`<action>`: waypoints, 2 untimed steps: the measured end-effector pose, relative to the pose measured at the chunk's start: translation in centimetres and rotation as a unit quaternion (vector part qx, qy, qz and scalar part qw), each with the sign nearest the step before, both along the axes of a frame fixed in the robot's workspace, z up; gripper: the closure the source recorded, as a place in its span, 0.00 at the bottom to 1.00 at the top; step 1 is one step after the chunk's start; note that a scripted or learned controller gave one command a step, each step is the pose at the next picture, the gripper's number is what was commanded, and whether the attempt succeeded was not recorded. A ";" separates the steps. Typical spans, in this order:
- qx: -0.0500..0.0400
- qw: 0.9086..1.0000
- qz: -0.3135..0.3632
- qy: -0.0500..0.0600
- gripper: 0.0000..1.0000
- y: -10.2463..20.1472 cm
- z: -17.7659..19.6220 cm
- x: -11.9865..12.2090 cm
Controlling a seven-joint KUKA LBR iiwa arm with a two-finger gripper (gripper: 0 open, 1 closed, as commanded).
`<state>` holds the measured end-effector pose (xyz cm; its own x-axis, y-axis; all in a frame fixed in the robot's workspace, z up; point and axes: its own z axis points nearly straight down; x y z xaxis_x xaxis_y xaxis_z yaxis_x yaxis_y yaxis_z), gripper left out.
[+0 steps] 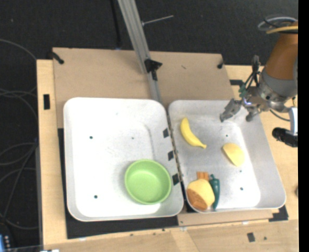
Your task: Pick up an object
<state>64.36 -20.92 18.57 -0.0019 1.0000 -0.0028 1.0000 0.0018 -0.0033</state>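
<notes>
From the camera above the bench, the arm [281, 62] reaches in from the right, its orange band above the grey wrist. The gripper [240, 112] hangs over the upper right part of the right bin [264, 156], with its two fingers spread apart and nothing between them. Below and to its left a banana [191, 134] lies on the bin floor, near the bin's left wall. A yellow lemon-like piece [234, 154] lies near the middle of the bin, well apart from the gripper. In the bin's lower left corner sits an orange fruit [200, 194] touching a small green piece [214, 185]. The left bin [102, 135] holds a green bowl [148, 181], upright, near its lower right corner.
</notes>
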 end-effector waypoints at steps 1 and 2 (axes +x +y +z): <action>-0.001 1.000 -0.001 -0.002 0.00 -1.2 -5.2 0.1; -0.002 1.000 0.000 -0.004 1.00 -1.3 -4.0 0.2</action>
<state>64.53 -22.20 14.58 -0.0013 1.0000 -0.0069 1.0000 0.0013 0.0046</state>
